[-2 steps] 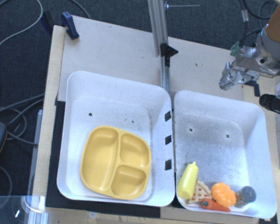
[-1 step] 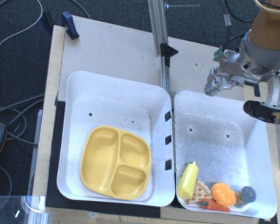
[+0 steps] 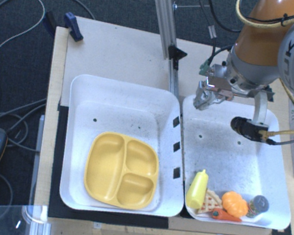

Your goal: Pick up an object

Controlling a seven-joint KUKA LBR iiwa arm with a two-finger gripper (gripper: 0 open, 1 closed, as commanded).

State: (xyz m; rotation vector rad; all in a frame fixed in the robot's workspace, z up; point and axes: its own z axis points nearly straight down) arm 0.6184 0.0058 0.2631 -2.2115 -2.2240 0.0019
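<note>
Pincer [image 3: 205,99]: above the right bin's [image 3: 282,166] far left corner, holding nothing; finger gap cannot be determined. Left bin [image 3: 83,94]: yellow tray [image 3: 122,170] at its near side. Right bin: middle floor bare; bottle [image 3: 197,189], waffle [image 3: 211,202], carrot [image 3: 222,214], orange [image 3: 233,203], can [image 3: 258,206] along the near wall. Arm [image 3: 273,41] reaches in from the right.

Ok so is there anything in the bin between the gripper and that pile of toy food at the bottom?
Nothing visible. The gripper hangs over the far end of the right white bin, and the yellow plastic bottle, orange toy pumpkin and waffle piece lie at its near edge, with bare floor between.
</note>
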